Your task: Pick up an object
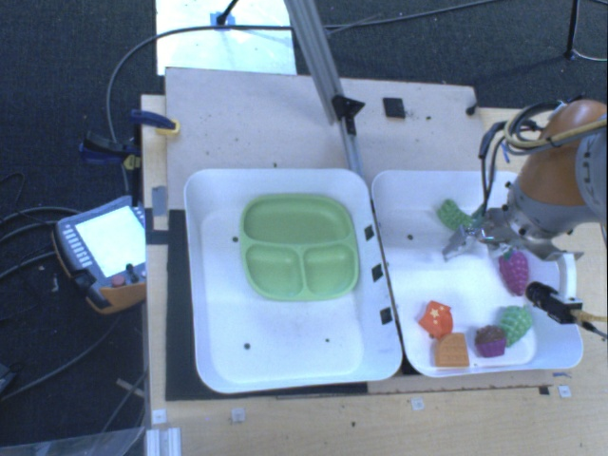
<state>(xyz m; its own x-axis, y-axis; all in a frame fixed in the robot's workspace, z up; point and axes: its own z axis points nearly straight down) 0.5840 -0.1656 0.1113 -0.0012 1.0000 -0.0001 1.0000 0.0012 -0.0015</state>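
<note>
The claw (pixel 463 240) hangs low over the right bin (pixel 408 193), its two metal fingers spread apart with nothing between them. Its tips sit just beside a green toy (pixel 452 213), knobbly like a small pickle, which looks to me like the piece it is going for; the slanted reach from the right suits a low sideways pinch. Behind the claw the grey arm (pixel 556 193) with its orange band comes in over the bin's far edge.

Close under the wrist lies a purple grape bunch (pixel 514 270), bumpy and plastic-looking. Along the bin's near wall the rest is huddled: a red piece (pixel 436 317) touching an orange block (pixel 452 350), a dark purple lump (pixel 490 340), and a green bunch (pixel 518 322) beside it. They look swept there by the bin's slope.

The left bin (pixel 218 350) holds a smooth green plate (pixel 299 246) with three compartments. Both bins rest on a pale, speckled worktop (pixel 247 122).
</note>
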